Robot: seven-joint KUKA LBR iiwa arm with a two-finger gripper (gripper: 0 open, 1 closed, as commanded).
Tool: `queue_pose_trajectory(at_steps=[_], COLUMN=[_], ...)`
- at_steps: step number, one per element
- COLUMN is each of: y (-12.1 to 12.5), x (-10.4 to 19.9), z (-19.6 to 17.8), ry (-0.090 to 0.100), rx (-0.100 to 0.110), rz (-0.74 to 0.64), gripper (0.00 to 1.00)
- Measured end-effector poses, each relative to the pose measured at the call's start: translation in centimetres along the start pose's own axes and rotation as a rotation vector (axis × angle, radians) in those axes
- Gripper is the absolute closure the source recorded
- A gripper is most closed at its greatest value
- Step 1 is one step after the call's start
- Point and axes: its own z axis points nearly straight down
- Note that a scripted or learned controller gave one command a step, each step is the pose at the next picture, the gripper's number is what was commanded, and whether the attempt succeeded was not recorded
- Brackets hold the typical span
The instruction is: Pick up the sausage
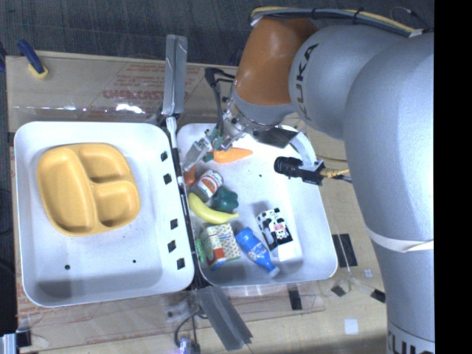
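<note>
Sausage, the small reddish-brown link (190, 175), lies at nine o'clock in the shallow white right bin (313, 220), ungrasped. Approach step: the claw (200, 152), spread undiscernible, hangs just above; next, descend and close.

Sausage (189, 175) in right bin (318, 220), by its left wall.
Small reddish-orange piece, only partly visible, pose hard to tell. Lies on the bin floor in the upper-left part, just beside the can (210, 184) and just above the banana (210, 212).

Crowded right bin (318, 220); open floor beside carrot (233, 154)
</note>
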Motion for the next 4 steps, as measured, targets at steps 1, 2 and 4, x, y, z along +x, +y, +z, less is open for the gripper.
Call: queue_pose_trajectory(at_steps=[1,2,4], y=[-1.6,-3.9,2.2], x=[-1.0,-6.0,4.0], z=[0.1,7.8,0.0], ry=[0.003,-0.010,0.001], rx=[0.003,-0.018,0.001], rz=[-0.046,-0.139,-0.129], gripper=[0.00,0.00,1.00])
